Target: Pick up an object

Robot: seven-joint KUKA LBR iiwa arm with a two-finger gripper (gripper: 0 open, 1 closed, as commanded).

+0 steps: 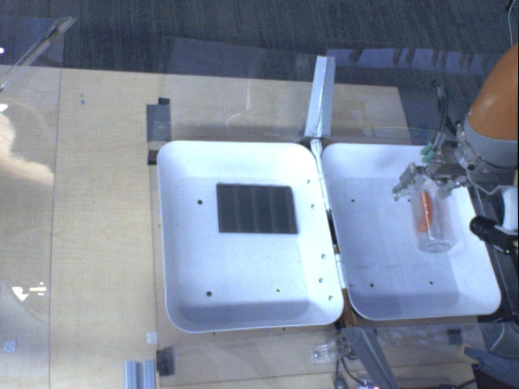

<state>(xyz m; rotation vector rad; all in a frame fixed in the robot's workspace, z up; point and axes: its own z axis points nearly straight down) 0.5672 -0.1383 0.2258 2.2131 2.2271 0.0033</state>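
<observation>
The left bin (243, 233) holds a dark ribbed rectangular pad (256, 209). The right bin (405, 241) holds a clear plastic tube (431, 221) with an orange piece inside, lying near its right side. The arm (495, 124), cut off at the frame's edge, poses its gripper (428, 177) just above the tube's top end; whether it grips anything I cannot tell.

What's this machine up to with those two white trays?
A grey and orange robot arm reaches in over the right bin. Its hand sits right above a clear tube-like object with something orange inside, which is the thing it seems to be after. Whether the hand actually grips it is hard to tell from here. The left bin has a dark ribbed rectangular pad lying in it, untouched.
</observation>
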